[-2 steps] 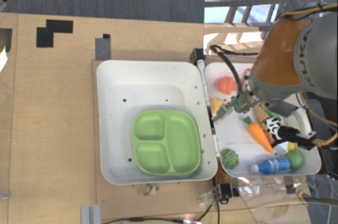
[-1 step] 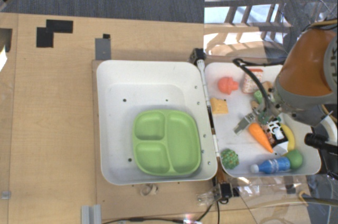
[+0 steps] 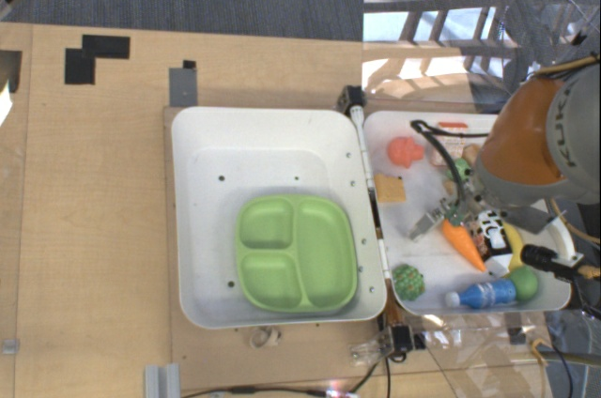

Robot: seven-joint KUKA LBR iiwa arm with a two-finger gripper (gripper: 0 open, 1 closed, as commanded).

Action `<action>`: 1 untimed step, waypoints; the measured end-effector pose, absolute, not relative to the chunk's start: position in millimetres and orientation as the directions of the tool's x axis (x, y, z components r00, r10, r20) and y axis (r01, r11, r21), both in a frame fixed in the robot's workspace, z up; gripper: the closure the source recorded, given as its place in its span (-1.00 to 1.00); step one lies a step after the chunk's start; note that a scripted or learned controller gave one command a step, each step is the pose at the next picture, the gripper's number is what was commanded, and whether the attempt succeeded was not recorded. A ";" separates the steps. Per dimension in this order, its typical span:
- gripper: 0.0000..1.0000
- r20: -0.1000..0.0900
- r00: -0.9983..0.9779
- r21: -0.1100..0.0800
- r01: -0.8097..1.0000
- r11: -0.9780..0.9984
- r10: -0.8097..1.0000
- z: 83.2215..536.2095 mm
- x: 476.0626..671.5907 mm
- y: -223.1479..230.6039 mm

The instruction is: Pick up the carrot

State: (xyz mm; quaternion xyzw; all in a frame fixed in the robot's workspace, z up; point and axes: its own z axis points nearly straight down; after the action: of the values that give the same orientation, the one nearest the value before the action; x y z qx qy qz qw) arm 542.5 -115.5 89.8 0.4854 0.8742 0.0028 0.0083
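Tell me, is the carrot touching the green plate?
Apart. In the camera view the carrot lies in the right bin, while the green plate sits in the left bin, with both bins' rims between them.

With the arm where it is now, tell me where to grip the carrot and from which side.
Grip the carrot across its thick upper-left half, from above, fingers straddling its width. It lies flat, tapering toward lower right; the gripper is already at that thick end.

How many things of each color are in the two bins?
Green: 3, the tray, the spiky ball and the round ball.
Orange: 1, the carrot.
Pink: 1, the blob.
Tan: 1, the square.
Blue: 1, the bottle.
Total: 7 that I can tell apart.
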 end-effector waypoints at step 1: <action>1.00 -0.013 -0.536 0.018 0.844 0.536 0.844 101.7 545.1 -113.0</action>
State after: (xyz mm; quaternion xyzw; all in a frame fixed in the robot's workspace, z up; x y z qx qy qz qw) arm 545.1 -113.0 101.7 0.4815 0.8764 0.0048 0.0101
